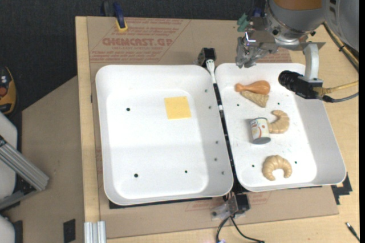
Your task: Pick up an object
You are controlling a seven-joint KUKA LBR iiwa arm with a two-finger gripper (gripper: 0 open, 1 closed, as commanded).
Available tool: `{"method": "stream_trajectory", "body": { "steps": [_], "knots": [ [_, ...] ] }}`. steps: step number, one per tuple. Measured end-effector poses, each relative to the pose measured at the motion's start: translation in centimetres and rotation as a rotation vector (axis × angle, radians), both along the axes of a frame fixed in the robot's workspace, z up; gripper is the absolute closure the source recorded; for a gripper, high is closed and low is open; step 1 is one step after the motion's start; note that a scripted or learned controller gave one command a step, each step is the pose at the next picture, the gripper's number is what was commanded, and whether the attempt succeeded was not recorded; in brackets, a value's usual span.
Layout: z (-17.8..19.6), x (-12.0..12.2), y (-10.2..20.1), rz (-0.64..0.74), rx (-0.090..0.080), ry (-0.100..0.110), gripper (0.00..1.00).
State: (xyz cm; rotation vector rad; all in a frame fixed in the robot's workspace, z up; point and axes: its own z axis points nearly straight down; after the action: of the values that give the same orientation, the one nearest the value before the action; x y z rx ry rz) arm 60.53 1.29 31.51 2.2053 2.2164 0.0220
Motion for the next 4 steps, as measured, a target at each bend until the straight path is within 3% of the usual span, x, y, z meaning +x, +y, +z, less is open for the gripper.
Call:
{"method": "stream_trajectory", "body": {
  "steps": [1,2,3,4],
  "knots": [
    [-6.2,-0.5,8.6,0.002,0.002,0.027,1.0],
    [-8.9,1.8,19.6,0.006,0.005,0.019,1.0],
    [-8.4,-2.8,13.3,-0.01,0.0,0.027,1.0],
    [-15.3,-1.8,19.8,0.001,0.001,0.028,1.0]
  ]
}}
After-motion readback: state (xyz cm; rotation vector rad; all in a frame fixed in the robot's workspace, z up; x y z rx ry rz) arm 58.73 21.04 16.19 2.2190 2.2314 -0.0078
